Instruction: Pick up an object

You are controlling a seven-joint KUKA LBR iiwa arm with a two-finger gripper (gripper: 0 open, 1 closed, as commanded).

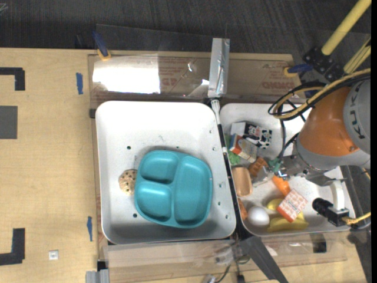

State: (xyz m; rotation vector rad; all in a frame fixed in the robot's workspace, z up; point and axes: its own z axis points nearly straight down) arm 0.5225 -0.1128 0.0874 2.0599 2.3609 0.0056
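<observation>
The right bin holds a heap of small objects: a white box with black print, a tan block, a white egg-shaped ball, an orange carrot-like piece, a red-and-white packet and a yellow item under it. The arm's orange band hangs over this bin. My gripper reaches down among the objects near the orange piece; its tip is hidden in the clutter.
The left bin carries a teal divided plate and a speckled cookie-like ball at the plate's left edge. A clear panel and cardboard wall stand behind both bins. Cables loop above the arm at the right.
</observation>
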